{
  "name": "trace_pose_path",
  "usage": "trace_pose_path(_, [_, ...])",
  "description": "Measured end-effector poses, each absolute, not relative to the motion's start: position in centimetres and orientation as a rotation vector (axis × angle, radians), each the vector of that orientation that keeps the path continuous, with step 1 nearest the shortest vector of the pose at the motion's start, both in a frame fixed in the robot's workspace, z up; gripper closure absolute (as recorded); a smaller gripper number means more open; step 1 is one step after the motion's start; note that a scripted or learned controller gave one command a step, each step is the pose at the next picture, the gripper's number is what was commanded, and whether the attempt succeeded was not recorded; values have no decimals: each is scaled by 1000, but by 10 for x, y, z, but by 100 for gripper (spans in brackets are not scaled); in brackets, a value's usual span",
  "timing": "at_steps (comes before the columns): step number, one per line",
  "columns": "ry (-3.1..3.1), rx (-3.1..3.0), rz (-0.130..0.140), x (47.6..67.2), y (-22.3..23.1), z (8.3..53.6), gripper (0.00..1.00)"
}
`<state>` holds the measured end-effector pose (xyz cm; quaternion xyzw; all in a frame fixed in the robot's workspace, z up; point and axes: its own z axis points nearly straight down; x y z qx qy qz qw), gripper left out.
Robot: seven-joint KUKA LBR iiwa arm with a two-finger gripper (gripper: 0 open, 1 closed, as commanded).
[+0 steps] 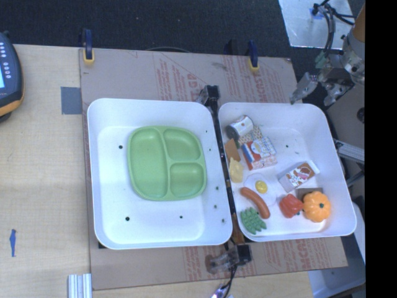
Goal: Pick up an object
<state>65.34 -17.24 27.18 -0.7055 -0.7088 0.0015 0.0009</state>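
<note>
The end effector (317,87) is hovering past the right bin's (338,166) far-right corner — fingers spread wide, gripping nothing — toys lying inside.

A brown cardboard sheet (186,73) covers the middle of the wooden bench (37,185), and it is pinned along its far edge by two blue-and-yellow clamps (88,47), one near each corner. A grey tape patch (71,100) sits on the bench just beside the cardboard's left side. At the far left edge, a yellow-rimmed pendant with a screen (8,73) pokes into view. A small blue mark (12,242) shows low on the bench at left, and a ribbed metal piece (79,285) lies at the bottom edge. Beyond the bench, dark carpet (161,8) runs across the top, with a pale sheet (307,11) lying on it at upper right.
</note>
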Motion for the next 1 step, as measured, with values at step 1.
trace_pose_path(1, [-2224, -2201, 13, 654, -111, 152, 0])
